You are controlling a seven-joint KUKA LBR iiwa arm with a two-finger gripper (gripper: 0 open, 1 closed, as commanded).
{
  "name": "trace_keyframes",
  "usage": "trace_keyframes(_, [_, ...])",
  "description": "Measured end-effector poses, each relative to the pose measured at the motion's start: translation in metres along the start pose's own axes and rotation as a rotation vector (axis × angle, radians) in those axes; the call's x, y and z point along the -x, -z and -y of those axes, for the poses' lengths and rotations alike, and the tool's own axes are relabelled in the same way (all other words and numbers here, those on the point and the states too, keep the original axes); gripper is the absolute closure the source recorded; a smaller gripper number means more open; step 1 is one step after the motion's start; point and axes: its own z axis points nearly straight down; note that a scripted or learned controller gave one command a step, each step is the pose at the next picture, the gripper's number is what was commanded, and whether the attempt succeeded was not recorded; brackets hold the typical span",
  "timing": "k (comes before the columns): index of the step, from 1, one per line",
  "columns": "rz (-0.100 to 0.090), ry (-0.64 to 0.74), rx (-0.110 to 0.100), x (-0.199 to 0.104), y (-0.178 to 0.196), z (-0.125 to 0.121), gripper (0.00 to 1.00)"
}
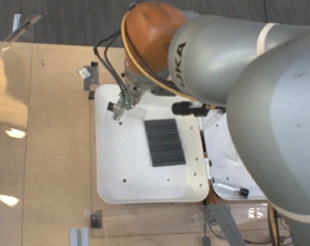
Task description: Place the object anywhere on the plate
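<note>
A dark grey ribbed rectangular plate [165, 142] lies flat in the middle of the left white bin [109, 183]. My gripper [122, 104] hangs over that bin's far left corner, up and to the left of the plate and apart from it. Its tip is small and partly hidden by cables, and I see nothing held in it. In the right bin [223, 160], near the front edge, lies a white pen-like object with a black cap [233, 190].
The grey arm with its orange band [152, 35] covers the upper right and most of the right bin. A black stub [188, 108] juts out beside the plate's far right corner. Small brackets [91, 76] [96, 220] stand on the wooden bench beside the left bin.
</note>
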Motion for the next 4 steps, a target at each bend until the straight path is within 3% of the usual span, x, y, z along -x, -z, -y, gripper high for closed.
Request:
trace_keyframes(1, [0.001, -0.021, 0.002, -0.067, -0.104, 0.047, 1.0])
trace_keyframes(2, [0.009, 0.459, 0.007, -0.002, -0.107, 0.027, 1.0])
trace_keyframes(3, [0.006, 0.902, 0.005, 0.011, 0.019, -0.02, 1.0])
trace_keyframes(4, [0.005, 1.319, 0.004, 0.03, 0.054, -0.032, 1.0])
